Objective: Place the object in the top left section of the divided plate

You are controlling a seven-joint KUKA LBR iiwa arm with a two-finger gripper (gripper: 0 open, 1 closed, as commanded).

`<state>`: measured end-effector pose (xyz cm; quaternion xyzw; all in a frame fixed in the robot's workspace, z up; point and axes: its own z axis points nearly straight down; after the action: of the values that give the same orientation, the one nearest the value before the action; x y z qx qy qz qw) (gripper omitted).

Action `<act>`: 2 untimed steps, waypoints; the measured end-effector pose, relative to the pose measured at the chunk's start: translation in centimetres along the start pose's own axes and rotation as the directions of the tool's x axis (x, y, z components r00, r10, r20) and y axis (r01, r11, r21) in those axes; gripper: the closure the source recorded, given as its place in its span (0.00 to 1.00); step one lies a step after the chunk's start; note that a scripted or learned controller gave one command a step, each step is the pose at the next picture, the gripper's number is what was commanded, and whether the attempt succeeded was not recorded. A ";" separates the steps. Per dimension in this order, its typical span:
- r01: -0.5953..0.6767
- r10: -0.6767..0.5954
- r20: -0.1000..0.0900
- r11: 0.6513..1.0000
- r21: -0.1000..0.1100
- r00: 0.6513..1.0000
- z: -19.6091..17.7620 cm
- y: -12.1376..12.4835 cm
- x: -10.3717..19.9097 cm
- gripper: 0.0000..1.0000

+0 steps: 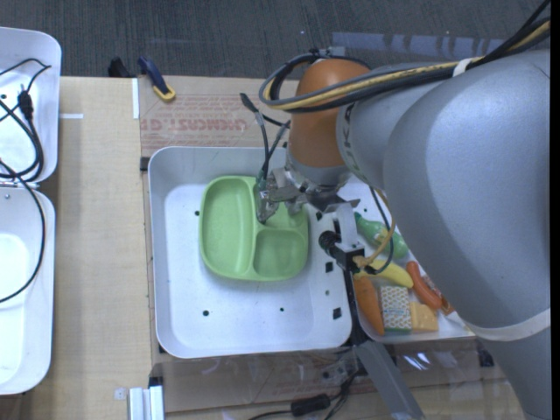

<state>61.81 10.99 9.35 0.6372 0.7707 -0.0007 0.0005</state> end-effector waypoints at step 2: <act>-0.310 0.310 -0.001 0.951 0.002 0.951 -10.7 -4.4 -5.8 1.00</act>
<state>58.55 4.46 20.03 0.7503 0.6611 -0.0007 -0.0004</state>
